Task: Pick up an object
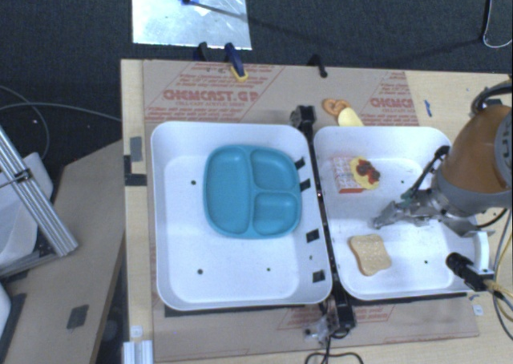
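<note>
1. The floor [64,26] around everything is dark blue-grey carpet; a shiny metal sheet [191,0] lies on it beyond the far edge of the surface, and aluminium framing [32,202] stands off the left edge.
2. The surface [272,86] is covered with brown cardboard printed with red lettering, and it carries two shallow white bins side by side.
3. The left bin [172,274] holds a teal divided plate [252,192], lying flat near the bin's middle, with three compartments.
4. The right bin [409,278] sits toward the right edge of the surface, touching the left bin along a row of black clips [311,210].
5. The arm [481,166], grey with an orange band, reaches in over the right edge and hangs above the right bin.
6. The pincer [390,216] points toward the bin's centre, low over the floor of the bin; I cannot tell whether it is released or clenched, and nothing is visible in it.
7. A small card-like toy [355,173], white with red and yellow on it, lies in the far half of the right bin.
8. A slice of toy bread [370,254], tan with a paler crumb, lies flat in the near half of the right bin, just beside the pincer toward the near edge but apart from it.
9. A yellow banana-like toy [350,118] and an orange pretzel-like piece [334,106] rest on the cardboard near the far edge, outside the right bin.
</note>
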